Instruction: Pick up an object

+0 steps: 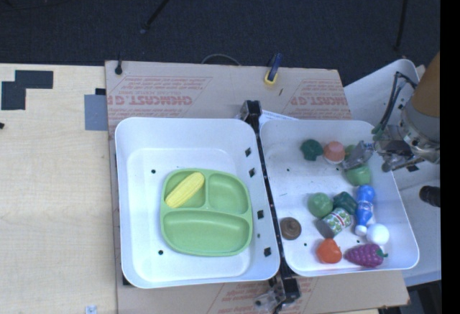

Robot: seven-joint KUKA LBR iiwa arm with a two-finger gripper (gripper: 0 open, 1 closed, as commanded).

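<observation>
A: Where is the end effector [375,154] hovering?
B: Over the right bin's [410,248] far right corner, just above the green pepper [359,175].
A: Is it gripping anything?
B: Its grip cannot be told; the pepper is lying in the bin.

Both white bins [136,162] look like smooth plastic with a slight gloss. The green divided plate [208,230] is matt plastic, and the corn cob [184,188] on it has a ribbed surface. Under the bins lies brown printed cardboard [180,93], dull and flat. The purple grapes [365,255] look bumpy.
</observation>
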